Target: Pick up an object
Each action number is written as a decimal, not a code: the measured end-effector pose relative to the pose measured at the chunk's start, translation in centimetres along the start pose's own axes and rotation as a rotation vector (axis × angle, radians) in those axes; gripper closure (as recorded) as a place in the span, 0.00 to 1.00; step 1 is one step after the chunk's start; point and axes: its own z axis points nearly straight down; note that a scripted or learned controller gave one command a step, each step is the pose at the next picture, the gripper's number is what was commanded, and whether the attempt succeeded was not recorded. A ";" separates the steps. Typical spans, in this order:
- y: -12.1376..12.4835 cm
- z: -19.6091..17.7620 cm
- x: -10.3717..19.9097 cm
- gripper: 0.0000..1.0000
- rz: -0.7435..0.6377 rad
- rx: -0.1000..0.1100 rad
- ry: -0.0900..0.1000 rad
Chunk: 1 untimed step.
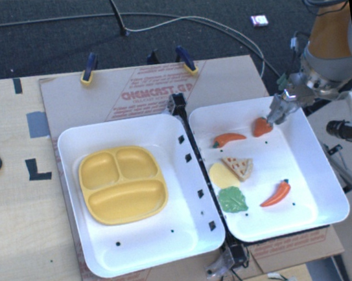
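Gripper point(279, 109): low over the right bin's point(317, 210) far corner — fingertips blurred, grip impossible to judge.
Red piece point(262, 127): just beside the tips, shape partly hidden — contact unclear.
Nearby: orange-red pepper point(229, 139), pizza slice point(238, 167), yellow round point(220, 176), green leaf point(233, 199), chili point(276, 194).
Left bin point(88, 254): yellow divided plate point(123, 183).

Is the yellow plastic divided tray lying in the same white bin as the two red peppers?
No, the yellow divided tray lies in the left white bin, while both red peppers lie in the right white bin.
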 end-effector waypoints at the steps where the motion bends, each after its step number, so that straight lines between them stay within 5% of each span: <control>1: -0.5 -0.1 5.7 1.00 -0.005 0.000 0.001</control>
